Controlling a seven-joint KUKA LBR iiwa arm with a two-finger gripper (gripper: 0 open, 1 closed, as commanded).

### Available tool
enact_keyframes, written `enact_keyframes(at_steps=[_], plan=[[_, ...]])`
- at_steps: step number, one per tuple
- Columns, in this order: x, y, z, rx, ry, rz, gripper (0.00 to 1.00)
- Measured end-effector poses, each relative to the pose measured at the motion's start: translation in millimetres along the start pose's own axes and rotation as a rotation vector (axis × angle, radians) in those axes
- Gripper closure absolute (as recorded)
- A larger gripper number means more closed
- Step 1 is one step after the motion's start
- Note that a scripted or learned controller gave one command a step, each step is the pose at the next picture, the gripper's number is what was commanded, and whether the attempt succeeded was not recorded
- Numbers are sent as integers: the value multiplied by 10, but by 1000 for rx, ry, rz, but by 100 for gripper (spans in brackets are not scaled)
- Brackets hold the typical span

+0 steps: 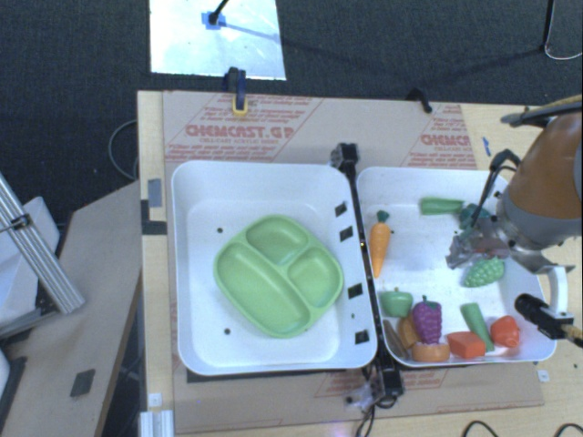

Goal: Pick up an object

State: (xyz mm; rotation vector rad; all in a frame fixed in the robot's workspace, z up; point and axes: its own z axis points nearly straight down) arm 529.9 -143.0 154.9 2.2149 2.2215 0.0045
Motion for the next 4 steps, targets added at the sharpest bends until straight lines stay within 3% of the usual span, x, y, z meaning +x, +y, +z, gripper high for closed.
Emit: enact_keyframes(at_steps=[1, 2, 3, 4], plan=[[50, 97, -577, -1, 0, -2, 100], [50, 107, -697, 2, 1, -1, 100], [577, 140, -797, 2, 3, -7, 100], [1113, 114, -671, 4, 3, -6, 100]])
